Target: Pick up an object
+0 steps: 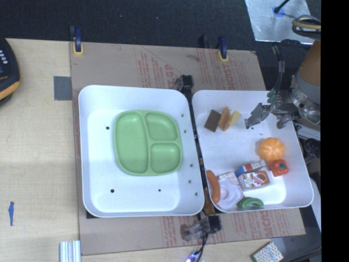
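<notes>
— Upper right of the frame: the jaws hang spread and empty over the right bin.
— And the orange sits just below — round, so it may roll out of a pinch.

No legible text on anything.

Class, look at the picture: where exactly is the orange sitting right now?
The orange lies in the right bin, toward its right side, just above the small red item and the carton, below the gripper.
</notes>
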